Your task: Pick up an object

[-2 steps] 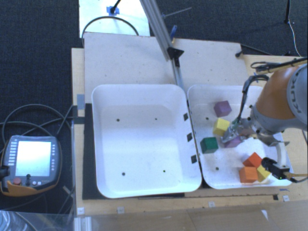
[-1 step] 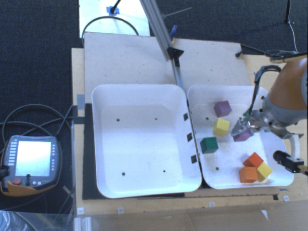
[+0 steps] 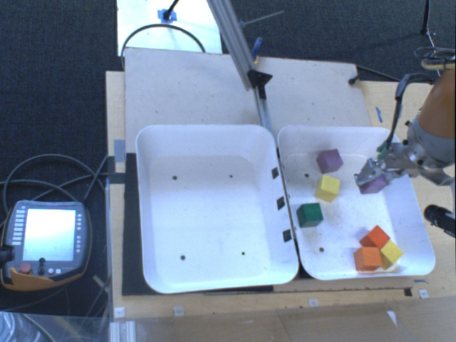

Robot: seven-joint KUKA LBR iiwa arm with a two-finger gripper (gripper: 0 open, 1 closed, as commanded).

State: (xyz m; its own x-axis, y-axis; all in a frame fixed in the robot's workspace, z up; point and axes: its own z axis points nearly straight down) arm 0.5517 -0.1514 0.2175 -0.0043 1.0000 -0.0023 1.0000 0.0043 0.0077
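Observation:
My gripper (image 3: pixel 373 175) reaches in from the right over the right bin (image 3: pixel 340 228), near its right wall. A small purple block (image 3: pixel 372 184) sits between its fingers, and the gripper is shut on it. Loose in the same bin lie another purple cube (image 3: pixel 329 160), a yellow cube (image 3: pixel 328 187) and a green cube (image 3: pixel 309 214) toward the left. Two orange cubes (image 3: pixel 368 258) and a second yellow cube (image 3: pixel 391 253) are clustered at the front right corner.
The left bin (image 3: pixel 206 205) stands beside the right one, their rims touching at the middle. A slanted metal pole (image 3: pixel 229 30) crosses the back of the bench. A teach pendant (image 3: pixel 44 244) lies off the bench at far left.

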